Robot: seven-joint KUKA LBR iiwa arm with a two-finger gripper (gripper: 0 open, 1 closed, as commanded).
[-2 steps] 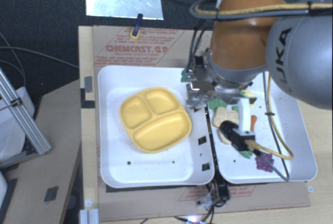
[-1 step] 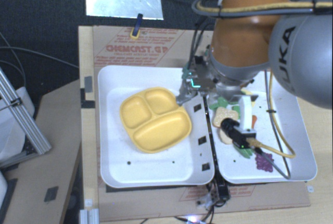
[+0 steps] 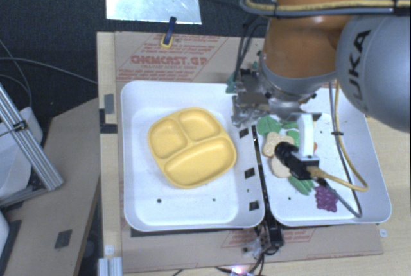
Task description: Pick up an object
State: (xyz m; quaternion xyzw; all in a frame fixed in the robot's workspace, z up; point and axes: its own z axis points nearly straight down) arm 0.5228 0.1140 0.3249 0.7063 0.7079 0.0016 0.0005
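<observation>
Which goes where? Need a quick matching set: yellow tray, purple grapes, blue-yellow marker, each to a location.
Things:
1. yellow divided tray
2. purple grapes
3. blue-yellow marker

Places:
A. near front edge of the right bin
B. on the cardboard behind the bins
C. in the left bin

Pairs: 1-C, 2-A, 3-B

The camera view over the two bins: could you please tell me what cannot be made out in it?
- Gripper: the arm's wrist hides most of it, so its state is unreadable.
- Right bin: its far part lies under the arm.
- Small objects there overlap; the arm covers the far ones.
- Purple piece: too small to identify.
</observation>
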